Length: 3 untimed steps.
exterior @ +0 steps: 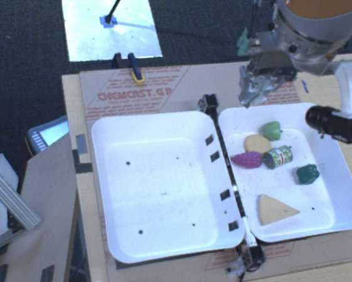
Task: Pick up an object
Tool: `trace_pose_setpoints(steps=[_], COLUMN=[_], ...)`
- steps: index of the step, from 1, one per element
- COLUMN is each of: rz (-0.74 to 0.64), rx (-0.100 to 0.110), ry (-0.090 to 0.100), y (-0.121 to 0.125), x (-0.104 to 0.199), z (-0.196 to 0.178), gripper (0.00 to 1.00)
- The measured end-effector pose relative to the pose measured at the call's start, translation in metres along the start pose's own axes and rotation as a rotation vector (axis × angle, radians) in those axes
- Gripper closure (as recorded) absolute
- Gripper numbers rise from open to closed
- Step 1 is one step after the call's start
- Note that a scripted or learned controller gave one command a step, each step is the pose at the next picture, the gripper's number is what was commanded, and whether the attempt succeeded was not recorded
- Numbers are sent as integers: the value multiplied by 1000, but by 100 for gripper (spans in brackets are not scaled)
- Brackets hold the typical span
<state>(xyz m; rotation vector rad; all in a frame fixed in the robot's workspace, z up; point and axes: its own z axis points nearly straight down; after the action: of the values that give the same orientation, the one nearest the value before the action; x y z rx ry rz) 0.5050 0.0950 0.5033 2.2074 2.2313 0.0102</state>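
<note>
I'm at the approach step, gripper (254, 93) above the right bin (341, 181), jaws' state I cannot tell; next, descend onto the green pepper (271, 131).

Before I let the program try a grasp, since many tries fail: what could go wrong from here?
1. The purple piece, tan round piece, small can and light green piece crowd together in the right bin; the end effector could nudge neighbours or grab two.
2. The tan wedge lies flat, so it may slip.
3. The end effector hangs above the bin's far rim and might clip it when descending.
</note>
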Motion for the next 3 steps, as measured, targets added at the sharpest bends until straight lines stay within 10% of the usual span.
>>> trace_pose_setpoints(steps=[2,3], rz=[0,10], rx=[5,21], ry=[0,-10], y=[-18,-20], x=[143,139], z=[-31,144], gripper=[100,100])
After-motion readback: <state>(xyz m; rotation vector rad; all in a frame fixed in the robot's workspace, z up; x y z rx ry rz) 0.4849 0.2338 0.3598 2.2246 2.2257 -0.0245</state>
